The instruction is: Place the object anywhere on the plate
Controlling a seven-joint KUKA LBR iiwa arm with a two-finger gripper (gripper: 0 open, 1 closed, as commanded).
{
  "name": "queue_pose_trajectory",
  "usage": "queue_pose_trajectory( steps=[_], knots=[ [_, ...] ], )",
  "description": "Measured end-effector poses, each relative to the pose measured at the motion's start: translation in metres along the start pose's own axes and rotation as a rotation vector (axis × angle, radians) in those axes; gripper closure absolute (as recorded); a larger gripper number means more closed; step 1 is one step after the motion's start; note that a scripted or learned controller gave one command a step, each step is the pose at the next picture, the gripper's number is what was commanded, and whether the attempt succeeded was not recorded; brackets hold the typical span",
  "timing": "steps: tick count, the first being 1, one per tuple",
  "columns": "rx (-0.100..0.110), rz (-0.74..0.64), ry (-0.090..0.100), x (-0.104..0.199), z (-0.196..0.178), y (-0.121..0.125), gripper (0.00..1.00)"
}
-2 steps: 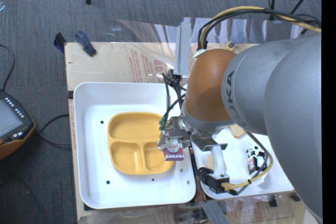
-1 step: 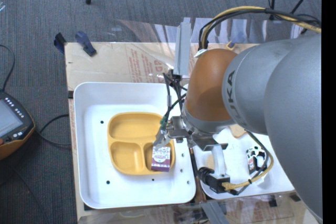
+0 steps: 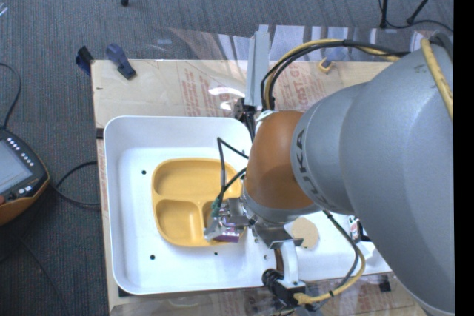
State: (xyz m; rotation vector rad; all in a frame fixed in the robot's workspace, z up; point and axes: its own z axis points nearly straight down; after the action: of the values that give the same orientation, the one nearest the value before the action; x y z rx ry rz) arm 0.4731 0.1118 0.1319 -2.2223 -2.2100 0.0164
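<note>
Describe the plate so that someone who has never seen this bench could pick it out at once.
Start at the white bin on the left of the camera view, on the wooden bench. The plate lies flat on its floor, right of centre, with the arm's orange band overhanging its right side. It is the only yellow item there, a rounded tray split into compartments, unlike the small pale tan disc further right.

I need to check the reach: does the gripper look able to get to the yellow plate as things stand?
Probably yes. The gripper already hangs over the right edge of the yellow plate in the left white bin, and nothing stands between them.
</note>
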Motion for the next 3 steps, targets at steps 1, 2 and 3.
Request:
queue_pose_trajectory(
  steps=[1,2,3],
  knots=[
    [0.002,0.011,0.0,-0.003,-0.009,0.001,1.0],
    [-0.027,-0.004,0.005,0.035,0.03,0.101,1.0],
    [0.04,-0.01,-0.005,0.071,0.022,0.132,1.0]
  ],
)
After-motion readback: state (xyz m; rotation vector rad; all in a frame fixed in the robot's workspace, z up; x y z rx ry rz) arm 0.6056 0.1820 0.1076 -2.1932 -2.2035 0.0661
